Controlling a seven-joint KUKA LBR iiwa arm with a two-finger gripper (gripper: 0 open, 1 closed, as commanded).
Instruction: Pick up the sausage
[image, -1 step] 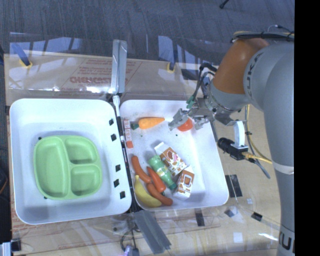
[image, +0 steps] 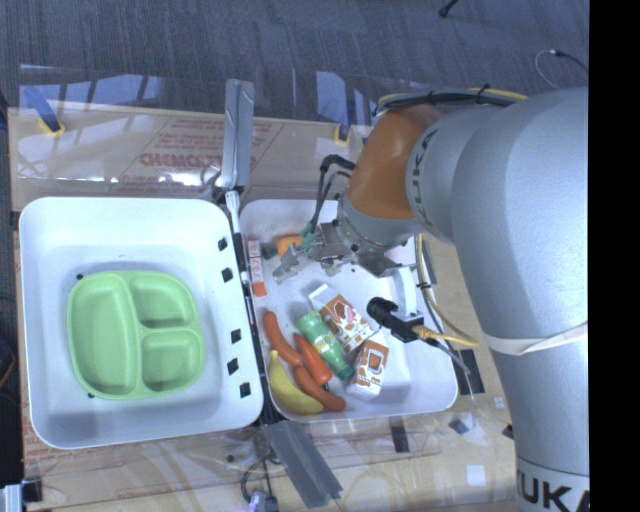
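Robotics lab; KUKA arm (image: 500, 230), taped bins (image: 60, 420).

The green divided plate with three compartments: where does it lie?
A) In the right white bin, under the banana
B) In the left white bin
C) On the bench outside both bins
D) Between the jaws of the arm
B. The green divided plate lies flat on the floor of the left white bin, while the food items, such as the yellow banana, are in the right white bin.
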